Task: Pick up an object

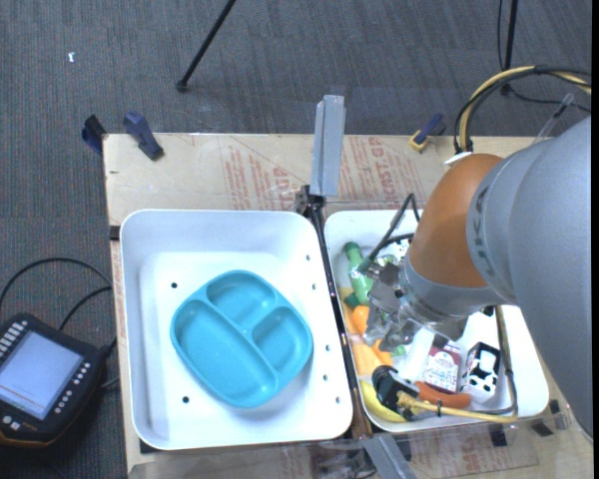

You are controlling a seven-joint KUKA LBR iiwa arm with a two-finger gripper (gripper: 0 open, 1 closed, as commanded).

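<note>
The arm [499,238] bends down over the right bin [524,367], its pincer [387,329] low among the clutter, grip state unclear.

Tabletop [230,168]: brown board w/ red print. On it, 2 white bins side by side: left bin [140,257], right bin [529,367]. Blue clamps [140,133] at back edge.

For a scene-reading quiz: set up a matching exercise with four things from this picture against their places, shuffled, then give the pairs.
Things:
1. blue divided plate
2. handheld screen unit
3. arm's orange band
4. blue clamp

Places:
A. on the floor, left of the bench
B. above the right bin
C. in the left bin
D. at the bench's far left edge

Pairs: 1-C, 2-A, 3-B, 4-D
</note>
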